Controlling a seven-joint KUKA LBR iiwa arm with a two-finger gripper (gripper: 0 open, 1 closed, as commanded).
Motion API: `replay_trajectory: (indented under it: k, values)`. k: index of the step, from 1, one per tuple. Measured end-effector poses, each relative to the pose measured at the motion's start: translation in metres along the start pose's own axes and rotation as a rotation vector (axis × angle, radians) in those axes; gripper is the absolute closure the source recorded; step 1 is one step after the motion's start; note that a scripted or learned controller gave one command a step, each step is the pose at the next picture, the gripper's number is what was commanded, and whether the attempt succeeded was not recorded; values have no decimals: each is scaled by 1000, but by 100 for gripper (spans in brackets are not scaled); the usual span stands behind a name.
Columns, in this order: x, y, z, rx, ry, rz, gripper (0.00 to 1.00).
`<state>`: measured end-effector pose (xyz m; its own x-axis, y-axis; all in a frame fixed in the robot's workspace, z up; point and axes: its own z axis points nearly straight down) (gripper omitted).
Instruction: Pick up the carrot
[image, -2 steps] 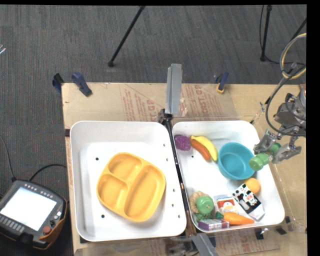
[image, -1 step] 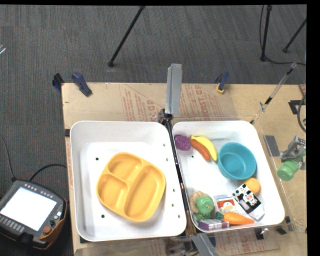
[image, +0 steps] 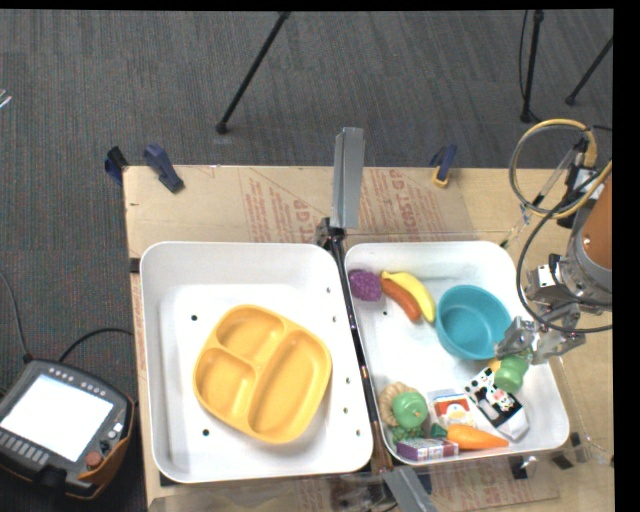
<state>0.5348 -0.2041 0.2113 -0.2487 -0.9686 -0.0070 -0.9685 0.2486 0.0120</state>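
The carrot is an orange tapered piece lying flat near the front edge of the right bin, its tip pointing right. It rests between a small purple-and-white box and a black-and-white carton. My gripper hangs over the right side of this bin, up and to the right of the carrot and clear of it. Right at its lower end is a green pear-like fruit; I cannot make out whether the fruit is gripped.
The right bin also holds a teal bowl, a banana with an orange-red sausage-shaped piece beside it, a purple fruit and a green apple. A yellow divided plate lies in the left bin.
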Motion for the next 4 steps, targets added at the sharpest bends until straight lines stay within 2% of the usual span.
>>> replay_trajectory:
  k: [1, 2, 3, 4]
  values:
    - [-113, 17, 12, 6, 2, -211, 100]
    - [-11, -17, 2, 10, 6, -140, 100]
    - [-55, -90, -101, 17, 4, -358, 100]
    - [-53, -90, -98, 12, 3, -355, 0]
